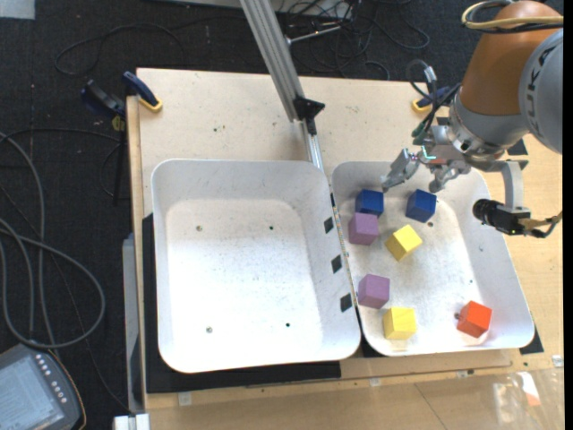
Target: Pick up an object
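Several small cubes lie in the right bin (501,267): two blue cubes (369,202) (421,206) at the back, two purple cubes (363,228) (373,289), two yellow cubes (405,241) (399,322), and an orange cube (474,318) at the front right. My gripper (417,174) hangs over the back of the right bin, just above and between the two blue cubes. Its fingers (397,170) are spread apart and open, with nothing between them.
The left bin (179,195) sits beside the right one, joined along a middle wall with black clips. A slanted metal pole (273,47) reaches down to the bins' back junction. Clamps hold the board's back corners. Cables lie on the dark floor around the bench.
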`<action>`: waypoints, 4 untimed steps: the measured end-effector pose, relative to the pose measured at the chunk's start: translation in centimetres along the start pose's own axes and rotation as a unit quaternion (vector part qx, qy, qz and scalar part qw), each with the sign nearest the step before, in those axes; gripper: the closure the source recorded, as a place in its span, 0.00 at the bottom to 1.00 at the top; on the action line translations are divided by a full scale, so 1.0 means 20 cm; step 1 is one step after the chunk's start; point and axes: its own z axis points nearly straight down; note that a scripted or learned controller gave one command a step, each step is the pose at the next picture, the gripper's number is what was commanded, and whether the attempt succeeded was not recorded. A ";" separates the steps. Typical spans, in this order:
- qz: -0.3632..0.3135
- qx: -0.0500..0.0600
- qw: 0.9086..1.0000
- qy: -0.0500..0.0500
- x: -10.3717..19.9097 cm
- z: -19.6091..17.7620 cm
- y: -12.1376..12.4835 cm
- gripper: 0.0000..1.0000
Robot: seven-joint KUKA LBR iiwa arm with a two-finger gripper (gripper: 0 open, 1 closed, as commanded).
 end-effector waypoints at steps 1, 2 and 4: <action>0.000 -0.002 1.000 0.000 0.00 -0.01 0.00 0.00; 0.001 0.001 1.000 0.000 -0.01 0.31 0.01 0.00; 0.001 -0.012 1.000 -0.001 -0.03 0.55 0.06 0.00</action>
